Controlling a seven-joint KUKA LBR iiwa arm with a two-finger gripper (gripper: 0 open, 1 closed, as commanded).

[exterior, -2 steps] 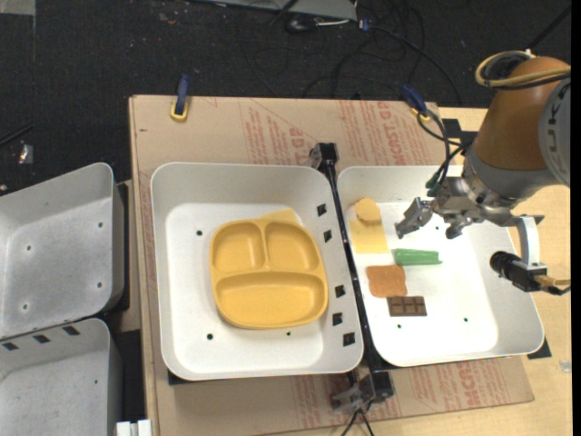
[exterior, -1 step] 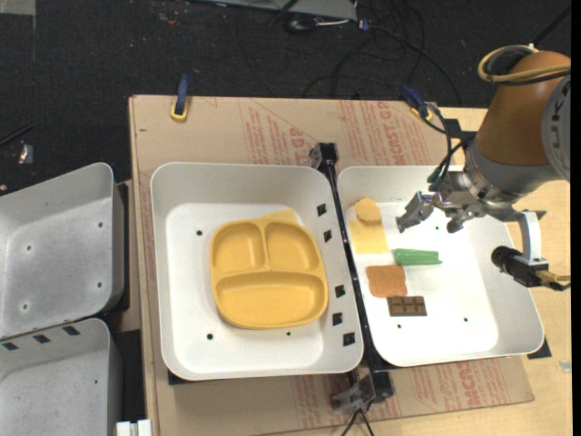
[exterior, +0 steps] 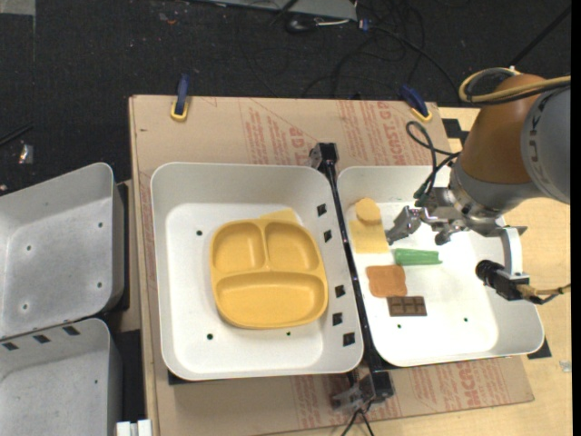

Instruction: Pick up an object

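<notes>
My gripper (exterior: 422, 233) hangs over the right bin (exterior: 472, 334), its fingers spread open and nothing between them. Just below the fingertips lies a small green bar (exterior: 418, 258). Left of it sits a pale yellow block (exterior: 368, 236) with a round yellow piece (exterior: 367, 211) at its far end. An orange-brown square (exterior: 387, 281) and a dark brown chocolate piece (exterior: 407, 307) lie nearer the front of the same bin.
The left bin (exterior: 182, 243) holds a yellow divided plate (exterior: 269, 273). A black divider (exterior: 343, 262) runs between the bins. The arm's orange band (exterior: 495, 134) and a black cable fitting (exterior: 501, 280) hang over the right bin's right side.
</notes>
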